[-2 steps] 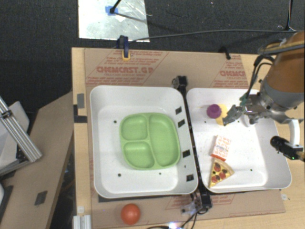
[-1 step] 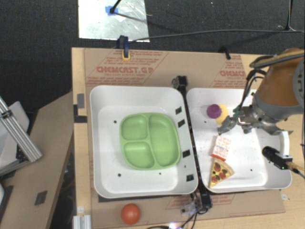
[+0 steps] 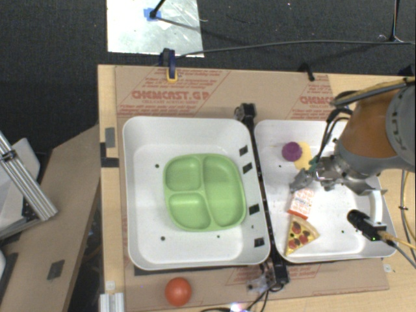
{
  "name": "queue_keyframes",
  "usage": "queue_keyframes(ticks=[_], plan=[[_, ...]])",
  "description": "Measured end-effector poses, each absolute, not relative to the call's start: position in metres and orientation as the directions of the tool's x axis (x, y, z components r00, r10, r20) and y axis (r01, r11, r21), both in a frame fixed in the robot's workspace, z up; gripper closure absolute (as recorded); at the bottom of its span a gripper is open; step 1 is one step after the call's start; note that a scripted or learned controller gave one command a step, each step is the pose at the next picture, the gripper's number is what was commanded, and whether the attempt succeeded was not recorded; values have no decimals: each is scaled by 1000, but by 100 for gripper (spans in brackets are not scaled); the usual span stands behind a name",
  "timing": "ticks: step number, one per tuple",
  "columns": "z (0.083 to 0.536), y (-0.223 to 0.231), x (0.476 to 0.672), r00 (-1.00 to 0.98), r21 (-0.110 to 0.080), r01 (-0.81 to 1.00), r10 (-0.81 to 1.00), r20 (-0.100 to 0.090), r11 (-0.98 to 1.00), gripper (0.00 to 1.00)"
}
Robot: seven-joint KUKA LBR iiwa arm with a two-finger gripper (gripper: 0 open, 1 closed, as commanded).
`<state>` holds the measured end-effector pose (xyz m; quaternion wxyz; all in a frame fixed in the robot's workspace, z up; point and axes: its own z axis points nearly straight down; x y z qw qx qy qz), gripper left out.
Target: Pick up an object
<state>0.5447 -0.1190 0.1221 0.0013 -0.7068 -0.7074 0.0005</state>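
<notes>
Nothing lifted yet. Gripper is low in the right bin; its opening can't be told. Red-white packet at its 6 o'clock, pizza slice further down, both lying flat. Grasp and lift remain.

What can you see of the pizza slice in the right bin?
The pizza slice is a toy wedge, plastic by its look, with a tan crust and red topping with dark spots. It lies flat near the front edge of the right bin, point toward the front-left, just below a red-and-white packet. Nothing grips it.
</notes>
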Motion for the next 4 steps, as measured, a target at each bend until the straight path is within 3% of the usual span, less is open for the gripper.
queue_keyframes(ticks=[1,2,4], plan=[[82,-118,545,-1,-2,1000,1000,1,1,0],[95,-119,546,-1,4,1000,1000,-1,1,100],[194,-112,539,-4,6,1000,1000,-1,4,100]])
